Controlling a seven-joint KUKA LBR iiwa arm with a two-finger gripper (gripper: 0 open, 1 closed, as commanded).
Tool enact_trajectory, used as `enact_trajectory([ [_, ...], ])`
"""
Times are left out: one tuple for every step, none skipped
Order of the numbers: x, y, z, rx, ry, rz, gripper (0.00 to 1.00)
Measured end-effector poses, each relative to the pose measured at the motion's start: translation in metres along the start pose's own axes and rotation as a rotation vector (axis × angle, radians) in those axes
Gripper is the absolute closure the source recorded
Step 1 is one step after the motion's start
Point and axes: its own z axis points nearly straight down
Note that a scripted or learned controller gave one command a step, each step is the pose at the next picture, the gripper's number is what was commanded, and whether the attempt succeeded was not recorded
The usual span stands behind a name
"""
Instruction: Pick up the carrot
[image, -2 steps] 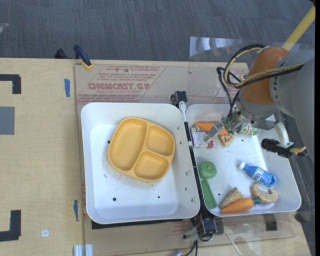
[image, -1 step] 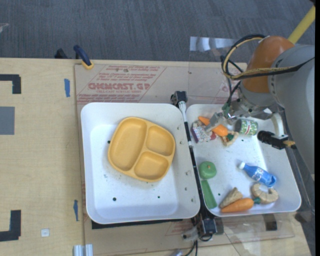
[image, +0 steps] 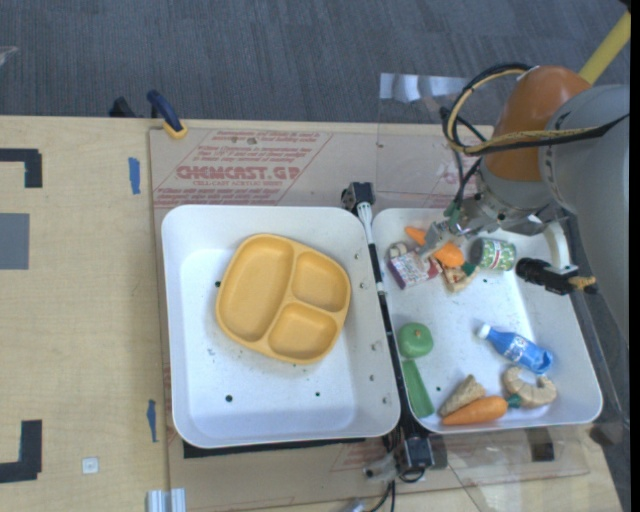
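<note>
Camera view catches the arm (image: 560, 120) reaching in from the right, its orange band up top and its far side cut off by the frame edge. Down at the gripper (image: 452, 228), the tip is buried in a tight jumble at the far end of the right bin (image: 580, 330), and I cannot tell what state it is in or whether it grips anything. That jumble is hard to read: a small orange piece (image: 450, 256), a red-and-white packet (image: 408, 268) and a green-labelled can (image: 495, 254) crowd together just beside the tip. Count it up: two white bins side by side, one yellow divided plate (image: 283, 297) in the left bin (image: 190, 400), one green apple-like piece (image: 415, 340), one blue bottle (image: 515, 348). One carrot (image: 477, 411) lies flat at the near edge of the right bin, touching a tan wedge (image: 464, 392) and just beside a bagel-like piece (image: 528, 386), well apart from the gripper.
</note>
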Motion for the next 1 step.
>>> enact_trajectory([
  [0.0786,-0.0194,-0.0791,0.003,0.002,-0.199,1.0],
])
